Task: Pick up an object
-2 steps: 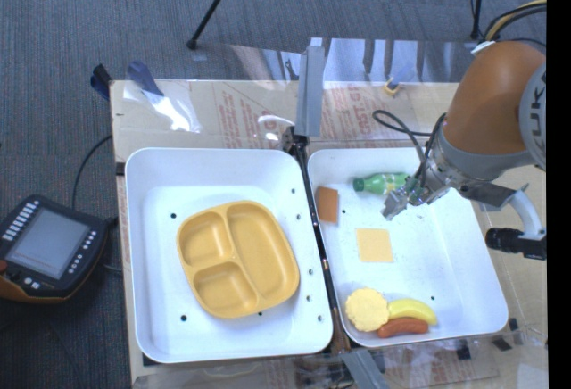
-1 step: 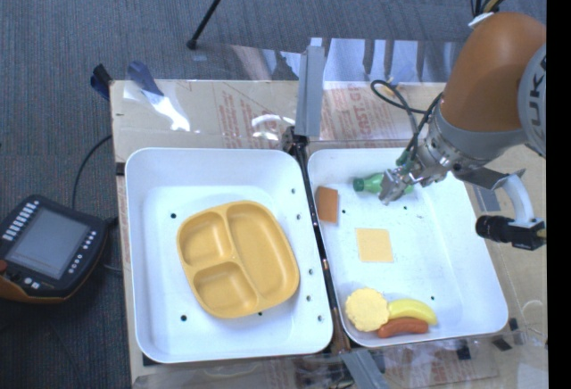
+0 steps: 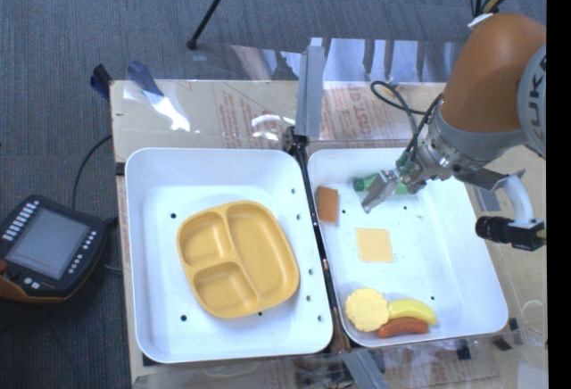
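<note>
I see the tool (image 3: 390, 185) over the right bin (image 3: 464, 235), fingers spread beside a green object (image 3: 365, 183); left of it, a yellow tray (image 3: 236, 258); cardboard-covered counter (image 3: 214, 106) on grey carpet (image 3: 107, 4).

The arm (image 3: 495, 75) comes in from the right, its orange band bulking large at the upper right above the grey wrist. From there it slants down and to the left, ending in the gripper (image 3: 385, 187), which hangs low over the back of the right-hand bin. One grey finger (image 3: 378, 192) juts out to the lower left. A black cable loops along the wrist.
</note>
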Controlling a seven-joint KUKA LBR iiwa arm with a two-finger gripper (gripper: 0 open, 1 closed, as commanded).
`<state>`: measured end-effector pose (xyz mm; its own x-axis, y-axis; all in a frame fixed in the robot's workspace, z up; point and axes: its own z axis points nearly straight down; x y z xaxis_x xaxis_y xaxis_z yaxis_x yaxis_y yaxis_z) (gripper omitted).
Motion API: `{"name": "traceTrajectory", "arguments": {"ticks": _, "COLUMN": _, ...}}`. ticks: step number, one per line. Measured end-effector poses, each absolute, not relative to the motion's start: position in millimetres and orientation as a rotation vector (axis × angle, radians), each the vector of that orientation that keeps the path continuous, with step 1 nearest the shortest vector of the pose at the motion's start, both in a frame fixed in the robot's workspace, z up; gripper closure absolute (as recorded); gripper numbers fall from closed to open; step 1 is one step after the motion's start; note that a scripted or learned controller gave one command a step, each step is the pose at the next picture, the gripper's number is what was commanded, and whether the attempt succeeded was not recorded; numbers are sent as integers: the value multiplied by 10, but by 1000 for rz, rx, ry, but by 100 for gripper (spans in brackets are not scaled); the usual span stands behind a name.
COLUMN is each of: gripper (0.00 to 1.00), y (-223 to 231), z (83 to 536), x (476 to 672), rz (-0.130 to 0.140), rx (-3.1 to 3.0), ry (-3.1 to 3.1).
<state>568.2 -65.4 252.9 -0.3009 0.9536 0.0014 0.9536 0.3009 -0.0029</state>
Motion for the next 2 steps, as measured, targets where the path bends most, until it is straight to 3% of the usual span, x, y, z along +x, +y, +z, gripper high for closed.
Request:
{"name": "traceTrajectory", "arguments": {"ticks": 1, "gripper": 0, "y": -584, "z": 3224, "x": 5688, "rz": -1, "rx": -1883, "ry": -2516}}
{"name": "traceTrajectory", "arguments": {"ticks": 2, "gripper": 0, "y": -874, "z": 1908, "x": 5270, "rz": 11, "rx": -1767, "ry": -2583}}
